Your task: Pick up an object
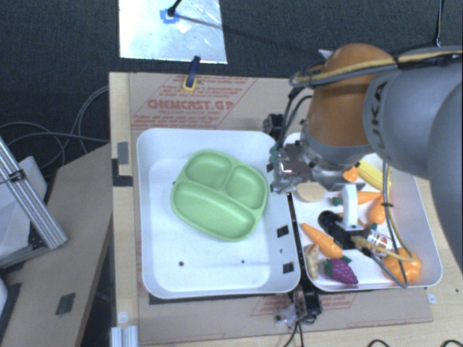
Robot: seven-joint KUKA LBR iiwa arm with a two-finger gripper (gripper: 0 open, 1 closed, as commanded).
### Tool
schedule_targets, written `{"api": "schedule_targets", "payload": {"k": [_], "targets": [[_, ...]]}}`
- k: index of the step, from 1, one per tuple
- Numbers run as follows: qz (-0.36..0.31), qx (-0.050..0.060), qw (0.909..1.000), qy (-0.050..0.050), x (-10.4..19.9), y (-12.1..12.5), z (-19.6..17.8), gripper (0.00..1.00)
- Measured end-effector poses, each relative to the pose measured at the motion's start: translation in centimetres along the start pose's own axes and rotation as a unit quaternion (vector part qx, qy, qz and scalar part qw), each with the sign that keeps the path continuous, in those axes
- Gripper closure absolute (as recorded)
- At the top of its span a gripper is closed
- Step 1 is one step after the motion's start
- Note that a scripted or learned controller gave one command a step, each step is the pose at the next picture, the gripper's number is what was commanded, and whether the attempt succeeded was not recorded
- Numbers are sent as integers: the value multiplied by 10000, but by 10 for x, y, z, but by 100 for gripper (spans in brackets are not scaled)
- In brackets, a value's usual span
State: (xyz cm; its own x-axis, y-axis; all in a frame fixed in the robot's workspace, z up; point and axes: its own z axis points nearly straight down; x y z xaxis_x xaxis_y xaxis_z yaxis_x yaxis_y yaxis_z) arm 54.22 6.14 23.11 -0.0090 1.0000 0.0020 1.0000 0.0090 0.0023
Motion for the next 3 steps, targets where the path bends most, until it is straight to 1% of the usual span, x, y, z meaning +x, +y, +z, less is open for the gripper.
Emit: {"api": "schedule_targets", "payload": {"k": [1, 2, 3], "targets": [[14, 4, 10000, -5, 1, 1, 1, 100], [29, 12, 10000, -11, 1, 4, 11, 100], [39, -1, 10000, -7, -5, 4, -3, 100]]}}
